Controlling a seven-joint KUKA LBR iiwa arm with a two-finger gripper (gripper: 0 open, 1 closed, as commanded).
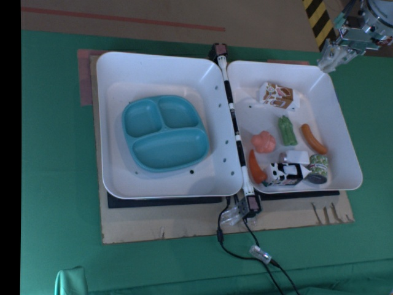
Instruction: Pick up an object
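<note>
My hand (328, 60) hangs over the right bin's (344, 125) far right corner, fingers unreadable; the milk carton (277, 95) lies nearest, down-left of me, long axis running left-right

Silvery metal claw (328, 59), translucent fingers

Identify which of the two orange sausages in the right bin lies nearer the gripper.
The orange sausage by the right bin's right wall; the other sausage lies near the divider, farther from the gripper.

Pretty dim, bluish cast overall; white bins (163, 72) glow softly, faint shadows toward 6 o'clock, slightly soft focus everywhere.
</note>
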